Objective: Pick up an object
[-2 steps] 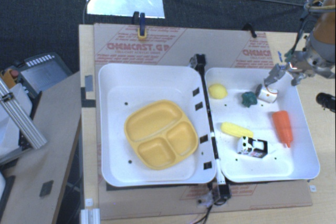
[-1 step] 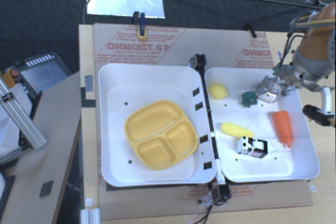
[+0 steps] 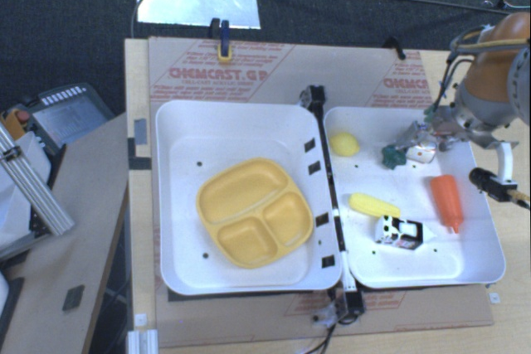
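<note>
A: Reaching in from the right side, grey arm [image 3: 491, 75] with its orange band, hand [image 3: 428, 137] low over the far part of the right bin [image 3: 481, 265].

B: Open or closed, that hand?

A: Cannot tell. Too blurred and cluttered at the tip to judge.

B: Gripping anything?

A: Cannot tell that either. Just beside the hand, on its left, a small green toy [image 3: 392, 155]. Right below the hand, a small white piece [image 3: 423, 152], touching or nearly touching the green toy; hard to say which.

B: And farther from the hand?

A: Further left of the hand, past the green toy, a yellow ball [image 3: 345, 144] near the bin's inner wall. Nearer the camera than the hand, an orange carrot [image 3: 446, 201] lying lengthwise. Left of the carrot and well in front of the hand, a yellow banana-like piece [image 3: 373, 204], with a black-and-white toy [image 3: 400, 232] just in front of it, close together.

B: Beyond that bin?

A: Well apart from the hand, far to its left, the left bin [image 3: 178, 178] holding a yellow divided plate [image 3: 253, 211]. Both bins side by side on the tabletop [image 3: 274, 66], on a printed brown sheet.
</note>
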